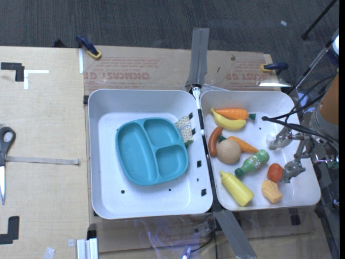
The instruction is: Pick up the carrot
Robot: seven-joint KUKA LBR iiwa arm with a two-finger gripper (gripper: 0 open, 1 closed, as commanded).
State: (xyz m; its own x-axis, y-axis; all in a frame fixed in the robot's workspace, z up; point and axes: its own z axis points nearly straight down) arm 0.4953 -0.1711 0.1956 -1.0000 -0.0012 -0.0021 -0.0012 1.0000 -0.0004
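Left bin (97,161): teal divided plate (152,150) | right bin (302,196): carrot (233,113) at 11 o'clock, touching banana (228,122); mustard bottle (236,188) at 7 | gripper (287,157) at 3 o'clock, fingers spread, holding nothing.

Occlusions and cut-offs, taken from the right bin (302,198).

The arm (330,109) runs off the frame just right of the bin. One carrot (249,145) lies partly under the brown ball (228,150) at the bin's centre. Left of the divider, a small patterned item (185,127) is half hidden behind the teal plate (152,151). Scissors (4,150), far left on the desk (43,188), are cropped.
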